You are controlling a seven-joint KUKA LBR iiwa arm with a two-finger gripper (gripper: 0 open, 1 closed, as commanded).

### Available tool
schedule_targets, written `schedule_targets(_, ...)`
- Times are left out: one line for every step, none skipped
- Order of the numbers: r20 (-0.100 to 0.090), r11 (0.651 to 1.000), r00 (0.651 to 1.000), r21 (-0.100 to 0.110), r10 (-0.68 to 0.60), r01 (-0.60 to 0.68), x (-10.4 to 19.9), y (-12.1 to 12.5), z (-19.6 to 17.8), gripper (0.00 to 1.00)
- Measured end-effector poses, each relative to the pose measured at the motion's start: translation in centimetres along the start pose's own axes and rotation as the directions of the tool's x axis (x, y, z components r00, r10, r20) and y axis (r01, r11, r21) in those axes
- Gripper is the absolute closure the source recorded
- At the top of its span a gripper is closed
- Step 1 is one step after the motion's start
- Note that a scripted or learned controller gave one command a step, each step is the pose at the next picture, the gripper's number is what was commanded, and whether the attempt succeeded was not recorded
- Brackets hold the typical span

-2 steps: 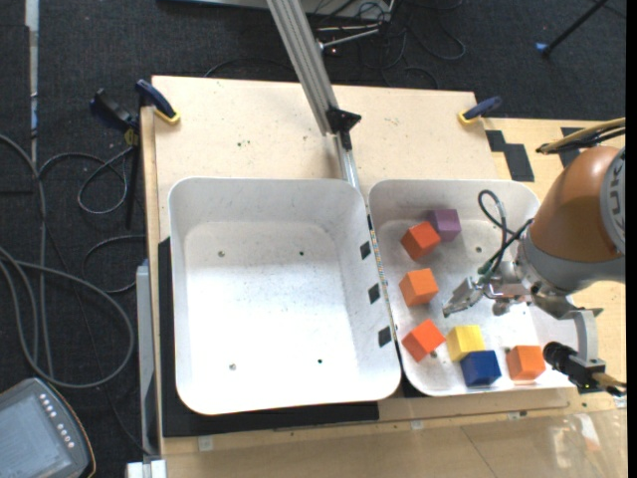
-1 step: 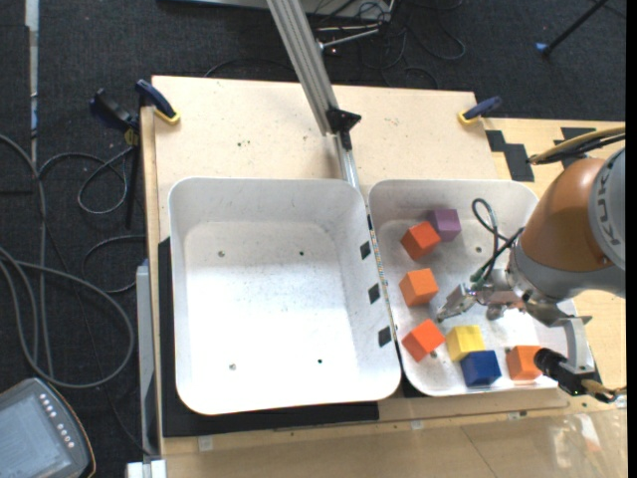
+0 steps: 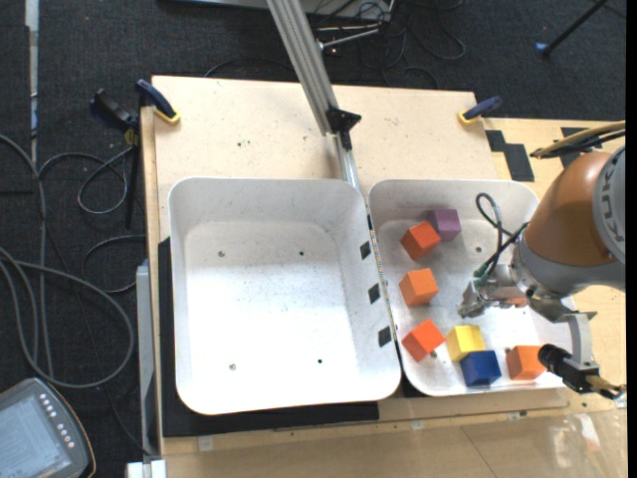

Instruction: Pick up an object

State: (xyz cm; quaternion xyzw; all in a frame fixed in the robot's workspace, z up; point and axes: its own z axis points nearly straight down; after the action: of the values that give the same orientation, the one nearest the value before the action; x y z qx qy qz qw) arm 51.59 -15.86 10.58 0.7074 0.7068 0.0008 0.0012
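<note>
The arm reached into the right bin (image 3: 518, 199) from the side, and its pincer (image 3: 480, 302) hung low over the bin floor, just beside the yellow cube (image 3: 464, 341). How far the pincer stood open could not be told from above, and nothing could be seen held in it.

Taking the yellow cube as the mark: a blue cube (image 3: 481, 367) lay touching it on the near side, an orange cube (image 3: 425, 339) sat just beside it toward the left bin (image 3: 199, 202), and another orange cube (image 3: 525, 362) lay near it on the arm's side. Farther back from it were two more orange cubes (image 3: 419, 287) (image 3: 421, 239), and a purple cube (image 3: 445, 224) touching the rearmost one.

The step in hand looked like the descent toward a target, with no grasp made yet. The yellow cube seemed the likeliest pick. The next move would call for lowering squarely over one cube, since the blue neighbour pressed against it could block a clean closure.
</note>
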Motion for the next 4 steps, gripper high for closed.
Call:
schedule_targets(0.002,1.000,1.000,-0.004,-0.003,0.003,-0.3,1.0,-6.0,1.00)
schedule_targets(0.002,1.000,1.000,-0.004,-0.004,0.004,-0.3,1.2,-11.3,1.00)
schedule_targets(-0.002,1.000,1.000,0.001,-0.010,0.010,5.6,2.2,-11.4,1.00)
schedule_targets(-0.002,1.000,1.000,0.001,-0.009,0.009,10.8,4.8,-11.0,1.00)
